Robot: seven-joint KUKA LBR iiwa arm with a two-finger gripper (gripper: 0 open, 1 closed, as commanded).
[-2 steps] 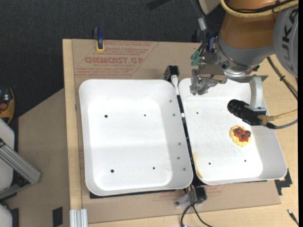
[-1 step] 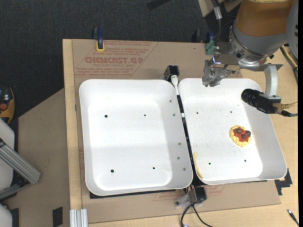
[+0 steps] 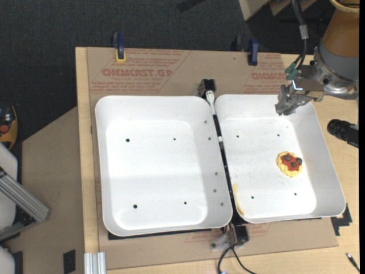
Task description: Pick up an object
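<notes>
Cabling (image 3: 228, 250) is seen at the near edge of the bench, just in front of the seam between the two bins. The right bin (image 3: 319, 201) is taken here as the landmark. On its floor, toward its right side and slightly nearer than its middle, a small yellow object with red and dark markings (image 3: 290, 163) is found, lying flat and apart from the walls. The left bin (image 3: 114, 170) is set directly to the left of it, the two rims touching along a dark strip. Over the far right corner of the right bin the gripper (image 3: 287, 107) is held, well apart from the yellow object. Whether the gripper is open or closed cannot be told. Two blue clamps (image 3: 119, 42) are fixed beyond, on the board's (image 3: 171, 67) far edge.
</notes>
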